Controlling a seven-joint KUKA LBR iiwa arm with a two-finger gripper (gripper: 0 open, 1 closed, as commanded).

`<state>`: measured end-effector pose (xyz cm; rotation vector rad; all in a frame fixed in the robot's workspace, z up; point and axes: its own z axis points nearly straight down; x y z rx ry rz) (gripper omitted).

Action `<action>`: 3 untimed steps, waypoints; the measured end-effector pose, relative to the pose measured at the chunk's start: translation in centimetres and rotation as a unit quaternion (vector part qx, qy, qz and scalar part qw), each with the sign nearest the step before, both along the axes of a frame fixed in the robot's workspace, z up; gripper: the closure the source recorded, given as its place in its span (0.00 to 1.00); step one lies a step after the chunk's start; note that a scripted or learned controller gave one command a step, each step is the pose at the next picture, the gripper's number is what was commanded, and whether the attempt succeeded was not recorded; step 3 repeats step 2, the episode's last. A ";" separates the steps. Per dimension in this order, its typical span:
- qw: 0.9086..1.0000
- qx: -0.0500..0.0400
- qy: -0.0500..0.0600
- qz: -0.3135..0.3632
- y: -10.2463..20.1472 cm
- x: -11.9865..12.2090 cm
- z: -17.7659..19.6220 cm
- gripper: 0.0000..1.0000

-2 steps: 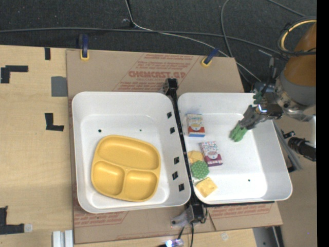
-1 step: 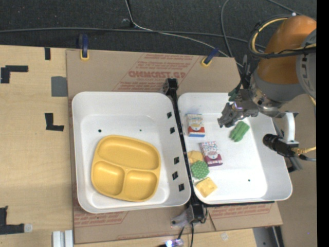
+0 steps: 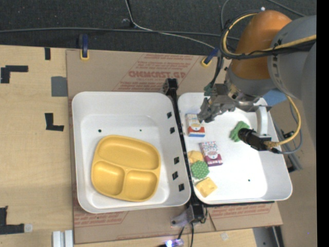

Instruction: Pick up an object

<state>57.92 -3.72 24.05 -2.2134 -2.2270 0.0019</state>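
Bins [image 3: 82,117], two; yellow tray [image 3: 126,168], one

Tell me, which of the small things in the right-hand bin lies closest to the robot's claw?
The small white box with red and blue print. It lies just under the gripper, while the purple packet and the yellow pieces lie farther toward the bin's near edge.

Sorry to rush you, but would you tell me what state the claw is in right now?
Claw: it hangs over the right bin, just above a small carton; open or closed cannot be told.
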 end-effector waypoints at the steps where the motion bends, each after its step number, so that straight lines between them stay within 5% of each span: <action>1: 1.000 0.000 0.000 0.000 5.1 1.3 -1.5 1.00; 2: 1.000 0.000 -0.001 0.000 10.3 3.8 -2.0 1.00; 3: 1.000 0.000 -0.001 0.000 10.3 3.8 -2.0 1.00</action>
